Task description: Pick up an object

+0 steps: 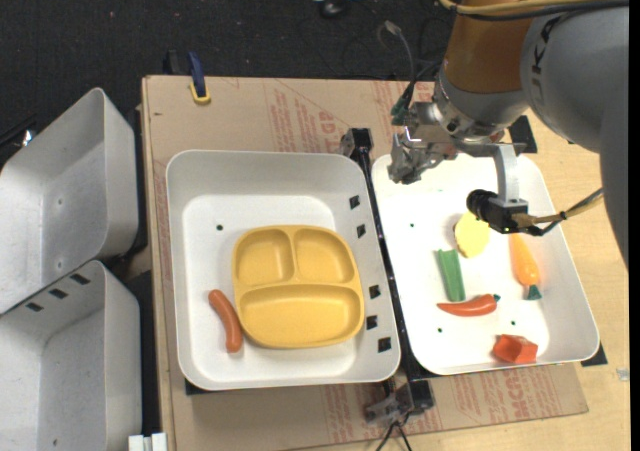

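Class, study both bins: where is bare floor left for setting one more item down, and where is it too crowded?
Left bin: bare floor behind the yellow tray, along the far wall. Right bin: bare floor on its left side, between the divider and the green piece. Crowded: the right bin's right half, with lemon, carrot, chili and red piece.

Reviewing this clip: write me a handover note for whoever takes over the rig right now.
Gripper: over the right bin's far left corner, nothing seen between its fingers.
Right bin holds a yellow piece, carrot, green piece, red chili and red piece.
Left bin holds a yellow divided plate with a sausage beside it.
Done: nothing picked.
Left: grasp and lift one object.
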Controlling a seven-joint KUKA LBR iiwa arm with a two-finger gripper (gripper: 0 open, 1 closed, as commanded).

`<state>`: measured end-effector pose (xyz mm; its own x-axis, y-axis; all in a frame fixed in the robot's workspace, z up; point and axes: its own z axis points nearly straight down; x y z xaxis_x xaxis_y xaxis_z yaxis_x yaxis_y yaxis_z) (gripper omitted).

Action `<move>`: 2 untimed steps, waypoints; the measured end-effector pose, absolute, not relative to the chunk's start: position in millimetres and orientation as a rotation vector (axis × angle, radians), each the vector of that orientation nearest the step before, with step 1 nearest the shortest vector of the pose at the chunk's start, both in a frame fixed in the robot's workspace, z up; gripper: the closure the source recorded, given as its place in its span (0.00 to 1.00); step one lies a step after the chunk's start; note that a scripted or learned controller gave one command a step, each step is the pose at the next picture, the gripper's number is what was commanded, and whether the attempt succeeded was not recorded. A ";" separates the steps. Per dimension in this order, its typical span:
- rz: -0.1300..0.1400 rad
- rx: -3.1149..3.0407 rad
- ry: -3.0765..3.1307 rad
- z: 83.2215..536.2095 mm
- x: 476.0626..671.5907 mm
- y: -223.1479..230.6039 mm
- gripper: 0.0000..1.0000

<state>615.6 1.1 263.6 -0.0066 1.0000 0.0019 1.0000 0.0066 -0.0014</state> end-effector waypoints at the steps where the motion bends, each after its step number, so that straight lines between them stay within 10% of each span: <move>1: 0.003 -2.210 -2.227 256.0 589.1 50.9 1.00; 2: 0.002 -2.212 -2.227 253.8 576.0 95.4 1.00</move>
